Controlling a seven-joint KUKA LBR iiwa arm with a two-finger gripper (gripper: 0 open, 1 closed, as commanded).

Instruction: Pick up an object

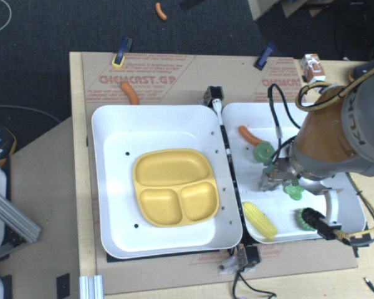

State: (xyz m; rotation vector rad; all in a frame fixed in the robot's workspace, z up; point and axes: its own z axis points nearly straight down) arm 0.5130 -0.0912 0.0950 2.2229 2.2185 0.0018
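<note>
Hovering low in the right bin [252, 112] with the gripper [277, 178] just beyond the corn [259, 220] (open or shut, cannot tell), needing next to close on the green toy [293, 192] near that corn and lift.

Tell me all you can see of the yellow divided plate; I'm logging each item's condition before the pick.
The yellow divided plate looks like smooth matte plastic, a rounded rectangle with three compartments: one wide one along the far side and two smaller ones side by side nearer the camera. It lies flat, right side up and slightly rotated, near the middle of the left white bin. Nothing sits in it, and it touches nothing but the bin floor.
</note>
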